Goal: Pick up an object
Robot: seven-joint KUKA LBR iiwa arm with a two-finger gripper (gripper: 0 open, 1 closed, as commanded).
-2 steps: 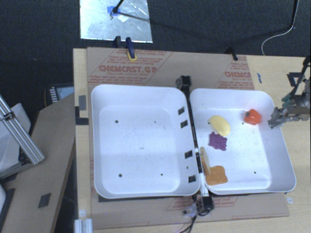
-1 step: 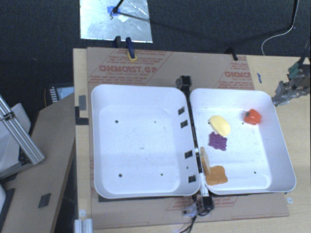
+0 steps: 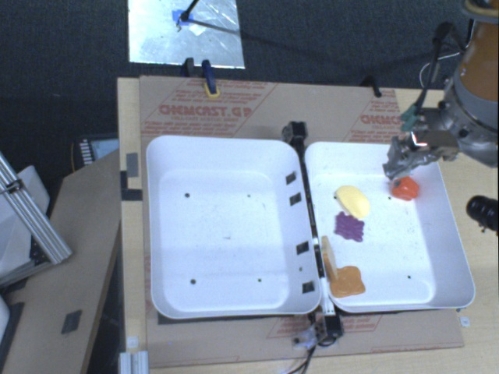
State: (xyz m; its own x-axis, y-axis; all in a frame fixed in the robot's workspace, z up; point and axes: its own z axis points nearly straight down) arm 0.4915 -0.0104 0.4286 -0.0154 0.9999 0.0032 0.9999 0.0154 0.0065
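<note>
**Pincer low over the far side of the right bin, next to the red object**

You see the bench (image 3: 234,100) with two shallow white bins side by side on a brown board with red letters. The left bin (image 3: 156,209) has a plain white floor with a few small dark marks. The right bin (image 3: 452,271) carries four small things.

The arm (image 3: 477,76) comes in from the right side of the view, and its pincer (image 3: 403,164) hangs low over the far part of the right bin. It is just beside the red object (image 3: 405,188), which lies on the bin floor directly in front of it. The two look very close or touching, but I cannot tell which. I also cannot tell the state of the pincer, because the picture is not sharp enough there. Nothing is visibly held by it.

The yellow object (image 3: 354,201) lies near the middle of the right bin, to the left of the red one and apart from it. Just in front of the yellow one, almost touching it, you find the purple object (image 3: 349,227). The orange object (image 3: 347,281) lies at the near left part of the same bin, close to the divider between the bins.

Behind the bins, on the dark floor, there is a shiny metal sheet (image 3: 187,22).
</note>
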